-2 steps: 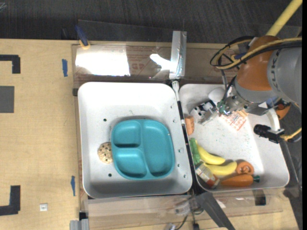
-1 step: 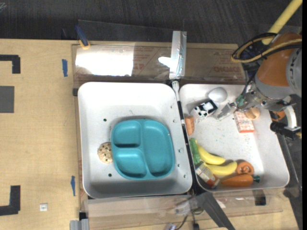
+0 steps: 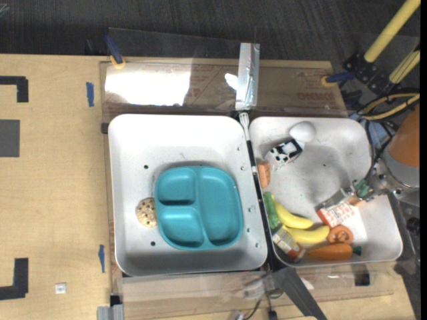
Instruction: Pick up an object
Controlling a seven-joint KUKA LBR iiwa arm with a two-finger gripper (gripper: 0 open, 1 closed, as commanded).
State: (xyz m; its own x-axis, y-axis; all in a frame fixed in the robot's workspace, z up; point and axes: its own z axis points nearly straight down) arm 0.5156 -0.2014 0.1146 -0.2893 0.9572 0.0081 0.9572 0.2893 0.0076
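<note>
On the tan bench (image 3: 53, 199) — 2 white bins (image 3: 127, 145), dark carpet (image 3: 200, 5) behind — jaws' state unreadable.

The arm (image 3: 405, 153) reaches in low from the right edge.

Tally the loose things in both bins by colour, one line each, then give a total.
Teal: 1, divided tray
Tan: 1, cookie
Yellow: 1, banana
Orange: 1, carrot
Black and white: 1, cow toy
Red and white: 1, packet
Total: 6
</note>
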